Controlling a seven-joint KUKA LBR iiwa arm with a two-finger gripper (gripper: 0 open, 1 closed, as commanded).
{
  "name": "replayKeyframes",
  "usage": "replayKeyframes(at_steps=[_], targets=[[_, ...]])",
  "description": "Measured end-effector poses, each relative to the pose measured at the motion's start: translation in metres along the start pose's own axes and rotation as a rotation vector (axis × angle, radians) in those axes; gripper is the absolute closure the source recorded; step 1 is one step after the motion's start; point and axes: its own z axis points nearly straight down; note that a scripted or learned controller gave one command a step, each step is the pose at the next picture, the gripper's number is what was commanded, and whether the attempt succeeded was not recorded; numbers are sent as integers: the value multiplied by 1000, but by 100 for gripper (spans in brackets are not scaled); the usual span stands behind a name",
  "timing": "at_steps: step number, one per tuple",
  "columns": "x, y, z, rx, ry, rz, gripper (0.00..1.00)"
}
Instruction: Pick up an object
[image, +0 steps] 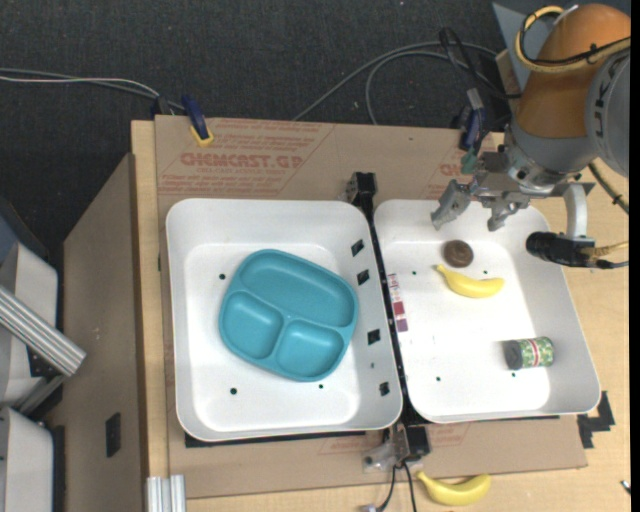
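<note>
A: Setting, please.

B: Cardboard-topped counter (300, 150) on a dark floor with loose cables behind; two shallow white bins side by side on it.

A: Item one, the pincer?

B: Pincer (478, 208), on the grey arm with the orange band, poised over the far rim of the right bin (560, 400). Fingers spread apart, nothing between them.

A: Nearest to it?

B: Small brown round object (458, 252), just below the pincer and a touch toward the left bin, lying on the bin floor, apart from the fingers. Beside that, slightly further from the pincer, a yellow banana (470, 284), near the brown piece though I cannot tell whether they touch.

A: Further out?

B: Small can (529, 352) with a green-and-red label, on its side, well below the pincer toward the near rim. A printed strip (398, 305) lies along the wall between the bins. Across that wall, well away from the pincer, the left bin (190, 380) holds a teal divided plate (288, 314). A second banana (455, 487) lies outside the bins at the counter's near edge.

A: Progress on the pick?

B: By my reading, nothing lifted yet: every object rests in place. Remaining: descend, close on one piece, likely the brown one or the banana as nearest, and raise it.
</note>
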Motion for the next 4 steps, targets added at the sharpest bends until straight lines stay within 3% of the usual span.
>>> replayKeyframes(at_steps=[1, 3, 4], targets=[[0, 2, -9, -15, -1, -3, 0], [0, 6, 81, -10, -1, -1, 0], [0, 9, 116, -23, -2, -2, 0]])
